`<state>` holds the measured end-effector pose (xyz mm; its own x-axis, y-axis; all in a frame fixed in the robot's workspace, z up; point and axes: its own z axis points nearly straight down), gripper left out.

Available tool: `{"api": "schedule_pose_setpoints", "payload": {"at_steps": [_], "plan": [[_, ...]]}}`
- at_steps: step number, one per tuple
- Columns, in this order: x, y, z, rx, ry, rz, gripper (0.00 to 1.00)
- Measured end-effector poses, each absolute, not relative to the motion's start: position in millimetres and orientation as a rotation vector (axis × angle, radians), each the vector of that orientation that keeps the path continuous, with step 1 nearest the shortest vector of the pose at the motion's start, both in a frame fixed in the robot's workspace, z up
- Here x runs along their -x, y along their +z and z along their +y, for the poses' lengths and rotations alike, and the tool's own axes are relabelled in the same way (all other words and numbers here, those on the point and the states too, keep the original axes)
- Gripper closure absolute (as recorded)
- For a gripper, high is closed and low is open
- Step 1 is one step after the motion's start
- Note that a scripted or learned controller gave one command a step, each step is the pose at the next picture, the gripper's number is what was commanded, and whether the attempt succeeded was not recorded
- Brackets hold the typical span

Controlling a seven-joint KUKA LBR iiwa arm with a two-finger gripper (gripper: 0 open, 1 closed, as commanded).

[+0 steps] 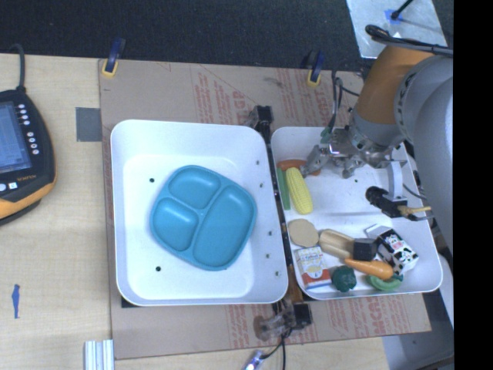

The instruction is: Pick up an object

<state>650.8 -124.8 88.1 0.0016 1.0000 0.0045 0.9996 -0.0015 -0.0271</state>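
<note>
My gripper hangs over the back of the right bin, its fingers spread with nothing between them. Just left of it and slightly nearer lies a yellow corn cob, with a small reddish piece at its far end. Along the bin's front lie a tan round disc, a beige roll, a black block, an orange carrot, a dark green ball, a printed packet and a black-and-white spotted piece.
The left bin holds a blue divided plate. A teach pendant lies on the bench at far left. Clamps hold the brown board at the back edge. The arm's grey body fills the right bin's far right side.
</note>
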Motion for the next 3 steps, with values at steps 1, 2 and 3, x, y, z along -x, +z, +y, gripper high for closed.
{"api": "schedule_pose_setpoints", "payload": {"at_steps": [1,2,3], "plan": [[-502.5,91,-119,2.213,0.005,-2.224,0.00],[-502.8,102,-119,2.209,0.007,-2.228,1.00],[-502.8,101,-119,2.209,0.007,-2.228,0.00]]}}
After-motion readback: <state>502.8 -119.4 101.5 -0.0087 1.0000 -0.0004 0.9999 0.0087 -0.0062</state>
